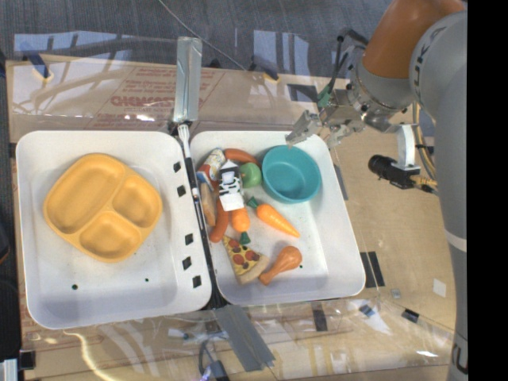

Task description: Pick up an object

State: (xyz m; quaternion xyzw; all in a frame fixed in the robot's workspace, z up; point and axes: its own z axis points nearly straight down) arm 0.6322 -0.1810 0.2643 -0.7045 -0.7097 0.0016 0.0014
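Observation:
The right bin (341, 236) holds a teal bowl (291, 175), a carrot (275, 219), a pizza slice (244, 259) and an orange drumstick-shaped toy (282, 264). Along its left side lie a green ball (251, 175), a red sausage (238, 155) and a small white-and-black figure (230, 190). My gripper (318, 132) hovers over the bin's far right corner, just above and behind the bowl. It is open, with nothing between its fingers.
The left bin (48, 292) holds a yellow divided plate (103, 205). A metal bar (188, 78) stands at the back where the two bins meet. A black cable fitting (393, 171) juts out to the right of the right bin.

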